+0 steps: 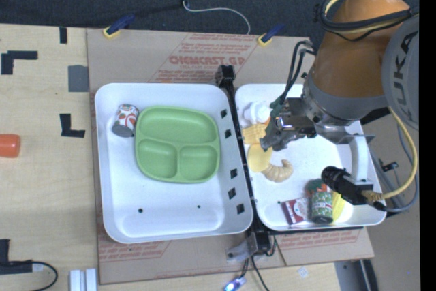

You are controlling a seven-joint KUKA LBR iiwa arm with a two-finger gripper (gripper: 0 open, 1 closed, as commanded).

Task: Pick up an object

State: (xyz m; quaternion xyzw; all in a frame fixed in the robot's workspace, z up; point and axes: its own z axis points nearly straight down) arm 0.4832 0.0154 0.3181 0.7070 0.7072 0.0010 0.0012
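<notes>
Gripper down in the right bin, centre-right of frame; can't tell its state.
Below it: yellow item, croissant-like piece. Green can and red packet sit lower right. Left bin holds green divided plate, small can touching its upper left.
</notes>
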